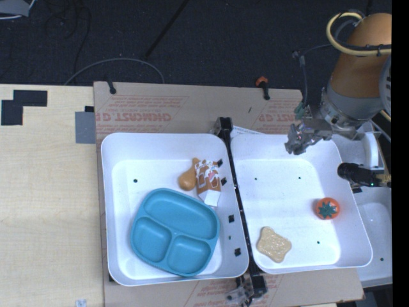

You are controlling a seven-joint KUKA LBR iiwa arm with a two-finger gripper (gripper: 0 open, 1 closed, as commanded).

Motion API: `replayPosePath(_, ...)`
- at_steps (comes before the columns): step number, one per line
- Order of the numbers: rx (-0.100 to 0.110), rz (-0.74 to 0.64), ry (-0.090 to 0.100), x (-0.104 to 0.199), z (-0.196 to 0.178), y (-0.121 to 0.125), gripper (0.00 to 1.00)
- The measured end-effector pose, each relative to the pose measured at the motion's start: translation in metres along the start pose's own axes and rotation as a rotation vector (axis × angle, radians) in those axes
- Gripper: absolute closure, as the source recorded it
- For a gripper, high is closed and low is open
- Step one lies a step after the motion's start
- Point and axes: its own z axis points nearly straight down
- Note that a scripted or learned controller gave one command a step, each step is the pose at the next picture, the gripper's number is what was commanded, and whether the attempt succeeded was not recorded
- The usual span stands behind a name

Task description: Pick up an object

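- Gripper [300, 141], dark grey metal two-finger type, seen above far edge of right shallow white plastic bin [358, 235]; arm w/ orange band enters from right.
- Finger opening: cannot be told, tips too dark and small to resolve; nothing is seen held.
- Right bin contents: small round orange-red toy fruit w/ green top [326, 208] near right wall; flat tan toast-shaped piece [274, 244] near front-left corner. Both well apart from gripper.
- Left shallow white plastic bin [118, 171]: light-blue plastic three-compartment tray [174, 231] lying tilted in front part.
- Brown pear-shaped toy [187, 178] and brown-and-white patterned packet [208, 176] noted just beyond tray, touching each other, near divider betw. bins.
- Bins are set on brown cardboard sheet [192, 107] over pale wooden bench [45, 203].
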Motion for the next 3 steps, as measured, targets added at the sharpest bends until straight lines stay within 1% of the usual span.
replayPosePath(2,0.002,0.000,-0.001,0.105,0.028,-0.004,1.00)
replayPosePath(3,0.002,-0.001,0.000,0.160,0.026,-0.024,1.00)
